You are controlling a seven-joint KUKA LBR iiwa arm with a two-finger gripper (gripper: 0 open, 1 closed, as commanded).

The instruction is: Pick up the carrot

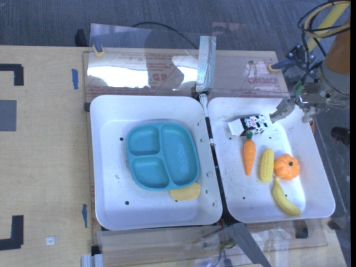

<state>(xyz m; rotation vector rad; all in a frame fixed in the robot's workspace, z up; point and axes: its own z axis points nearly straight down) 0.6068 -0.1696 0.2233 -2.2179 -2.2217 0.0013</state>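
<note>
1. The carrot [248, 156] lies in the right bin [317, 204], leafy end up toward a black-and-white carton [248, 124], corn cob [266, 164] just beside it.
2. The gripper [290, 109] hangs at the bin's upper right edge, apart from the carrot; I cannot tell how its claw stands.
3. The left bin [105, 204] holds a blue divided plate [163, 155].

Grey carpet-like floor [167, 4] beyond pale wooden bench [39, 149]; blue tape marks [74, 78], black corner marks [14, 74], possibly glare on clear panel [128, 71].
</note>
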